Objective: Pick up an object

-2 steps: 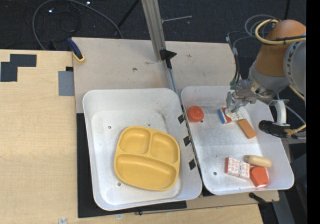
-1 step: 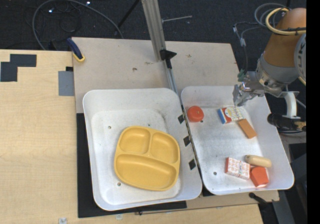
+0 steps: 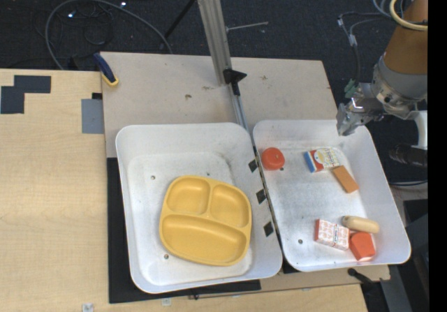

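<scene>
Over in the right bin (image 3: 391, 185), there is plenty to choose from. Closest to the claw, a small red, white and blue carton (image 3: 323, 159) is lying near the bin's far edge, with an orange-brown block (image 3: 344, 179) touching its near right corner and slanting toward the right wall. A round red-orange piece (image 3: 272, 158) is sitting by the bin's left wall, close to the far left corner. Down at the near right corner, a tan peg (image 3: 360, 224) is lying flat, a red and white packet (image 3: 331, 234) is sitting just left of it, and a red-orange cube (image 3: 362, 246) is touching that packet's right end, near the bin's near edge.

The gripper (image 3: 347, 122) is hanging over the right bin's far right corner, nothing visible between its fingers, and whether they are spread or closed I cannot tell. The arm (image 3: 404, 59) is reaching in from the right.

In the left bin (image 3: 133, 164), a yellow divided plate (image 3: 207, 219) is lying in the middle, nearer the near edge. A metal post (image 3: 215, 31) is rising from the bench (image 3: 160, 87) beyond the bins.
</scene>
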Controlling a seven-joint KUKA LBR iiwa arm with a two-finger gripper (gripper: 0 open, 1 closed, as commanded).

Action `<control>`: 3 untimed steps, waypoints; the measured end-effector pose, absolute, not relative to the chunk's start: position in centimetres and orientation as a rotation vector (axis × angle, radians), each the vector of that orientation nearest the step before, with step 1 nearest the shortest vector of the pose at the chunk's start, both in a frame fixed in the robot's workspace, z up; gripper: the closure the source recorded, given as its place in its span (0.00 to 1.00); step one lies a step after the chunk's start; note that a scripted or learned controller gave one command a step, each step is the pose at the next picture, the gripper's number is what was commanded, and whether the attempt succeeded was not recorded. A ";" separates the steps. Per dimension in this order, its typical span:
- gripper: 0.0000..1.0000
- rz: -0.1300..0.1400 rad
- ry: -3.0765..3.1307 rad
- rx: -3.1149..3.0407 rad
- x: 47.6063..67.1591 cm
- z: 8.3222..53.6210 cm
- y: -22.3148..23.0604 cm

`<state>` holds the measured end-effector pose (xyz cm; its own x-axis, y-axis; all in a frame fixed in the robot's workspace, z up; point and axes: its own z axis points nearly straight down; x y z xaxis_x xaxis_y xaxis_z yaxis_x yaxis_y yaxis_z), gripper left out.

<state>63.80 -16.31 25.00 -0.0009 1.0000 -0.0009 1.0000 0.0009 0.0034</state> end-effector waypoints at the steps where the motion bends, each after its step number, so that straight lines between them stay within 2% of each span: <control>1: 1.00 -0.004 2.229 2.221 61.7 23.6 -11.9; 2: 1.00 -0.003 2.230 2.220 59.1 24.3 -6.8; 3: 1.00 -0.005 2.231 2.221 57.2 22.9 -2.1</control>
<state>57.19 -2.08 22.87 -0.0043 1.0000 0.0021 1.0000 0.0043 -0.0066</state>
